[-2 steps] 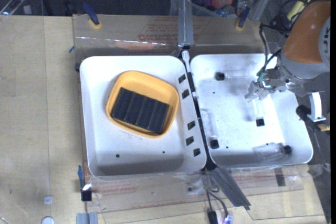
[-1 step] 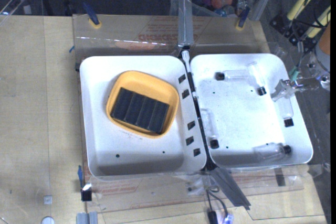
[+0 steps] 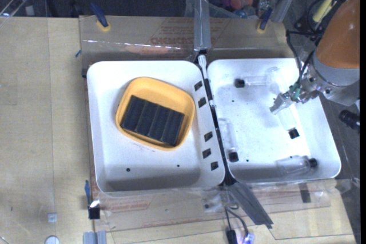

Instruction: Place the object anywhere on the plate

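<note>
Front tube (image 3: 294,164), right bin (image 3: 257,137) | capped tube (image 3: 287,121) just beside jaws

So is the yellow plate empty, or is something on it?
Not empty. A dark ridged slab lies flat on the yellow plate, covering most of its middle. What the slab is, I cannot tell.

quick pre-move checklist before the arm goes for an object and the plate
1. Plate located, in left bin: ok.
2. Plate surface free: not ok, a dark ridged block covers much of it.
3. Objects available: ok, clear tubes with black caps lie in right bin.
4. Gripper over right bin: ok.
5. Object between its fingers: cannot tell, too blurred.
6. Divider between bins must be crossed: ok, nothing stands above it.
</note>
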`<move>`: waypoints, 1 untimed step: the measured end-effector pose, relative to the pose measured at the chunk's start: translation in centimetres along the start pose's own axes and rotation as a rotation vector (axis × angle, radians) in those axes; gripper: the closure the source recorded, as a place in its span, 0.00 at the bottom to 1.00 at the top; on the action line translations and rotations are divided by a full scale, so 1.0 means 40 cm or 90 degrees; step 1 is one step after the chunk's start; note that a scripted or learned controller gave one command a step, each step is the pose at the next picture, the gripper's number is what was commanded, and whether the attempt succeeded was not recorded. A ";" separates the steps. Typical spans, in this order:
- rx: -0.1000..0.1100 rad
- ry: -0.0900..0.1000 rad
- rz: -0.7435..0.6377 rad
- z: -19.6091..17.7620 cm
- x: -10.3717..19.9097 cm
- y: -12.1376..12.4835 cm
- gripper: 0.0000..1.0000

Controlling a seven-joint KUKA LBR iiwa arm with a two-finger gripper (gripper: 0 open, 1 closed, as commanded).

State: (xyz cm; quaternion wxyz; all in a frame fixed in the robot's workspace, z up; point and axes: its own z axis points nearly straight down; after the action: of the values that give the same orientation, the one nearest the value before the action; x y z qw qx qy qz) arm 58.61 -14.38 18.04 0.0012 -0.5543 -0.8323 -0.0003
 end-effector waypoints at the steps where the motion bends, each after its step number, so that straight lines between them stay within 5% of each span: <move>1: 0.000 0.000 -0.083 0.114 0.059 0.028 1.00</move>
State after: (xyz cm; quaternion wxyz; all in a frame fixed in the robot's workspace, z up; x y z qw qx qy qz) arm 58.73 -11.75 13.48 0.0010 -0.4990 -0.8666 -0.0004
